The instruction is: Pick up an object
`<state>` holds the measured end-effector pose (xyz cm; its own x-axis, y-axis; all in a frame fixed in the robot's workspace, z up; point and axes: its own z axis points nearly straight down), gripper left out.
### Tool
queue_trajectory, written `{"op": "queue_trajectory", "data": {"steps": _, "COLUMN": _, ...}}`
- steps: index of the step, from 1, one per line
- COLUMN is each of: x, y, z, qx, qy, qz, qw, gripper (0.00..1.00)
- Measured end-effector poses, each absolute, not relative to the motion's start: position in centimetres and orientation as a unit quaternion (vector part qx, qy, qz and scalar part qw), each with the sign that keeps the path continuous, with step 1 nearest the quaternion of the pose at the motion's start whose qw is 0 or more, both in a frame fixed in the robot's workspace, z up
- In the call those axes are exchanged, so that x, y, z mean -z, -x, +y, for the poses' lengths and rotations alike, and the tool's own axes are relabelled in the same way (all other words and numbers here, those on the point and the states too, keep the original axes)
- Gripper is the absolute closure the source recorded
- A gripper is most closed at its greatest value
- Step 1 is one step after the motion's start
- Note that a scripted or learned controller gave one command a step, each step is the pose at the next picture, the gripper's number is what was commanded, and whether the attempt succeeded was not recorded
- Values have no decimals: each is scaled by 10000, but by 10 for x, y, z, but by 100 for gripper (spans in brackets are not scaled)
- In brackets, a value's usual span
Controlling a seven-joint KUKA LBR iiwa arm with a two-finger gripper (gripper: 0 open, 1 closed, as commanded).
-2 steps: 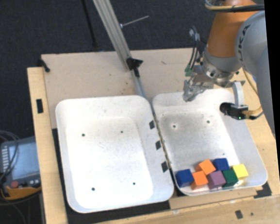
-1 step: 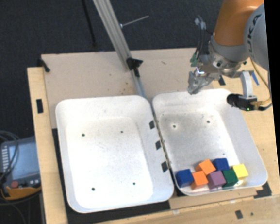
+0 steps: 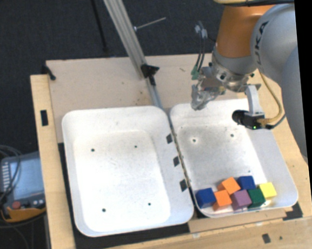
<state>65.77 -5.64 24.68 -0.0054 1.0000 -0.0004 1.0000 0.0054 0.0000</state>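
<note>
The gripper (image 3: 199, 102) hangs over the far edge of the right bin (image 3: 267, 155), close to that bin's far left corner, at the end of the grey arm (image 3: 278, 34) with its orange band (image 3: 239, 19). Nothing shows between its fingers. Whether they are spread or closed I cannot tell, because they appear as one small blurred grey shape against the white rim.

The blocks lie well apart from the gripper, bunched in the near corner of the right bin. A blue block (image 3: 205, 196) sits at the left of the group, just beside an orange block (image 3: 222, 198). A second orange block (image 3: 230, 184) lies a little behind that one, with another blue block (image 3: 247, 182) next to it. In front are a purple block (image 3: 240, 199) and a green block (image 3: 256, 196), and a yellow block (image 3: 267, 189) ends the row on the right. They are packed so tightly that most touch a neighbour.

The left bin (image 3: 122, 167) lies alongside, its right rim meeting the right bin's left rim. Both rest on a wooden bench (image 3: 47, 158). A metal rail (image 3: 129, 39) slants down from the top of the view to the gap between the bins. A small screen unit (image 3: 21, 179) with cables sits off the bench's left side.
</note>
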Motion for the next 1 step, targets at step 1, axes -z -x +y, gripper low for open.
{"op": "queue_trajectory", "data": {"steps": 1, "x": -254, "y": -665, "z": -9, "qx": -10, "qy": -7047, "qz": 7095, "qw": 7, "gripper": 100}}
